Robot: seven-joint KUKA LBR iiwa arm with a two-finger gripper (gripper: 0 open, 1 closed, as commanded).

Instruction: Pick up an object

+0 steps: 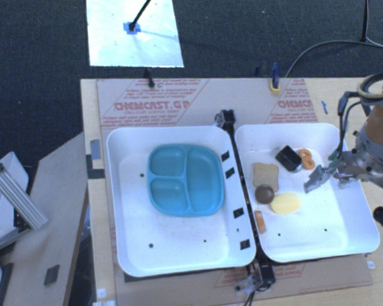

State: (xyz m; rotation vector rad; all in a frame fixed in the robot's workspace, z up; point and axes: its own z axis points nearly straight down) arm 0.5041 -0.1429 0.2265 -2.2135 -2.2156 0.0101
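The right bin (334, 238) holds several small objects. A black block (287, 158) lies beside an orange ring (305, 158). A tan flat slice (265, 174) sits above a brown ball (264, 193), and a yellow oval piece (285, 203) lies just right of the ball. A small orange stick (260, 221) rests near the bin's left wall. My gripper (319, 176) hangs over the right bin, right of the yellow piece and below the orange ring, apart from both. I see nothing held in it.
A blue divided plate (183, 180) lies in the left bin (135, 247). A black-marked divider (237, 179) runs between the bins. The arm and its cables (368, 141) cover the right bin's right side. The lower half of the right bin is bare.
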